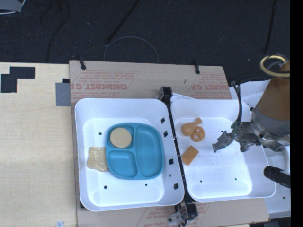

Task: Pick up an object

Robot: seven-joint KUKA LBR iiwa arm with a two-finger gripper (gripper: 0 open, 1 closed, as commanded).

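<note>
In the right bin lie three small orange pieces: a pear-shaped one, a pretzel-like ring touching it, and a block a little nearer the front. My gripper hangs low over the right half of this bin, to the right of all three pieces and apart from them. Its fingers are spread, so it is open, and nothing sits between them. The left bin holds a blue divided plate, a round tan cookie in its upper left compartment, and a pale yellow piece beside its left rim.
A black divider runs between the two bins. The arm's grey and orange body rises at the right edge. Cardboard lies under the bins, on the wooden bench. Bare white floor spans the front of the right bin.
</note>
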